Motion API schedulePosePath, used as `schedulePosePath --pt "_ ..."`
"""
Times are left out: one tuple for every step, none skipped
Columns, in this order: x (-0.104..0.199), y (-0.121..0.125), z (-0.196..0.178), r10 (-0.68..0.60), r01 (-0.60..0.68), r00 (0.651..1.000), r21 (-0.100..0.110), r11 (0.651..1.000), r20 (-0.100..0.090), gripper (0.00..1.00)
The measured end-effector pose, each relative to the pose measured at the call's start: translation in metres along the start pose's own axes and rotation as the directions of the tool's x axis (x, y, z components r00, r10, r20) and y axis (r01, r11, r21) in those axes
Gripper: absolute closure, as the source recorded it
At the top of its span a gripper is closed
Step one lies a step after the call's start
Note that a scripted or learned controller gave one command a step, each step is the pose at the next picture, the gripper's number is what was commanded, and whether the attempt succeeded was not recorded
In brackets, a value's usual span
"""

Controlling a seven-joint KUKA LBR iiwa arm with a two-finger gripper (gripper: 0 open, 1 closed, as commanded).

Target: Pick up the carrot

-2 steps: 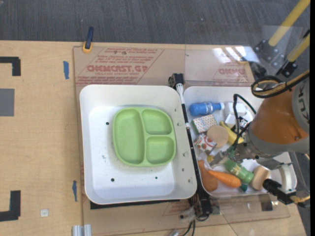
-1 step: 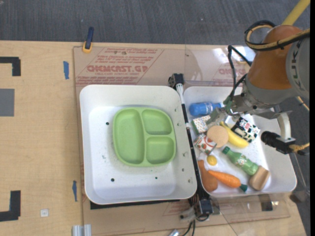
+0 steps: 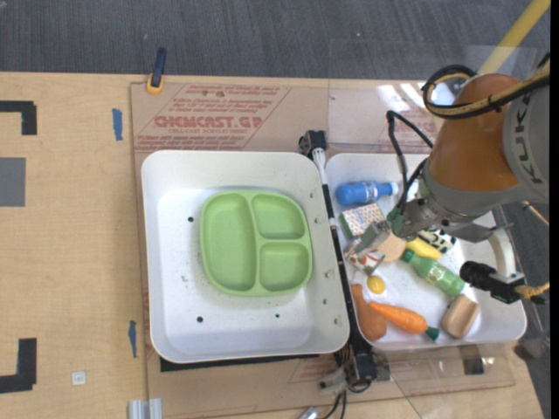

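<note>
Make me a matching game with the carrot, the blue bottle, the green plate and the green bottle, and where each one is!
Things:
1. carrot
2. blue bottle
3. green plate
4. green bottle

Places:
A. alone in the left bin
B. at the far end of the right bin
C. at the near edge of the right bin
D. middle of the right bin, just under the arm

Pairs: 1-C, 2-B, 3-A, 4-D

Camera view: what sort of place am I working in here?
Probably a robot lab test bench: two white bins, a cardboard sheet with tape marks underneath, and toy food such as the carrot.
</note>
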State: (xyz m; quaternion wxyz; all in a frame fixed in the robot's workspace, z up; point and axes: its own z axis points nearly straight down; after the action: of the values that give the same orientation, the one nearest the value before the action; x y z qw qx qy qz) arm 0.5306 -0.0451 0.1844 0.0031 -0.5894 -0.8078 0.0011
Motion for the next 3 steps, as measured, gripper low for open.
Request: schedulePosePath --pt "0.023 -0.046 0.000 -0.155 0.155 0.988 -0.001 0.988 0.001 0.00" --pt "0.034 -0.042 0.000 -0.283 0.283 0.959 -0.001 0.959 0.001 0.00" --pt "0.020 -0.047 0.000 -0.495 0.495 0.869 0.000 0.869 0.001 0.00"
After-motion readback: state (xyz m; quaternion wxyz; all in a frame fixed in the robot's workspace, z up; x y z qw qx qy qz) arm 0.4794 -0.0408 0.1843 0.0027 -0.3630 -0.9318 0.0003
